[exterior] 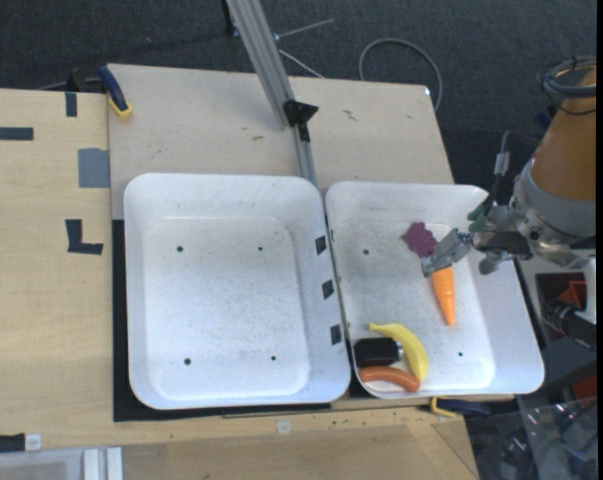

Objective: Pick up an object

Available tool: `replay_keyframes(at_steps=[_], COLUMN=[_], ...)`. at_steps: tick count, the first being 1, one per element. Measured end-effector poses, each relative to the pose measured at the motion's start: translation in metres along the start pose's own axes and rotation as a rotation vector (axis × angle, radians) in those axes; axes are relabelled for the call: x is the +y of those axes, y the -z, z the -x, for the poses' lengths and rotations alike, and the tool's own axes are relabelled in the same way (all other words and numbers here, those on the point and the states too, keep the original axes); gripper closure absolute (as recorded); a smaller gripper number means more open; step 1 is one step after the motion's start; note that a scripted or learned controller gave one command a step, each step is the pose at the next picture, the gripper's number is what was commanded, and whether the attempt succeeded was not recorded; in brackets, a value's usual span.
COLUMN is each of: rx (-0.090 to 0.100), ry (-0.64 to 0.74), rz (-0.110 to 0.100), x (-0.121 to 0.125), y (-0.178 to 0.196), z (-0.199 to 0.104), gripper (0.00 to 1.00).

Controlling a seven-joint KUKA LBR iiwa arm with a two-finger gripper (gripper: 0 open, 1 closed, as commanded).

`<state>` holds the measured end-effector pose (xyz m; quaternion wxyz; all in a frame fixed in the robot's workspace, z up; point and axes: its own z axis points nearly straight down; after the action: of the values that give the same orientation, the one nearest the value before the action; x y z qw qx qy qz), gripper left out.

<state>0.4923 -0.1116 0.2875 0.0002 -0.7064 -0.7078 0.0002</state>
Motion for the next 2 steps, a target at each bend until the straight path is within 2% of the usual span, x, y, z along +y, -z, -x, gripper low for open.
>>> replay_keyframes(at_steps=[1, 2], rx=[0.000, 0.001], ry=[0.000, -0.001], rz=[0.000, -0.008], x=[0.000, -0.001], y=[0.000, -0.064], z=[0.000, 0.002], gripper=[0.00, 0.00])
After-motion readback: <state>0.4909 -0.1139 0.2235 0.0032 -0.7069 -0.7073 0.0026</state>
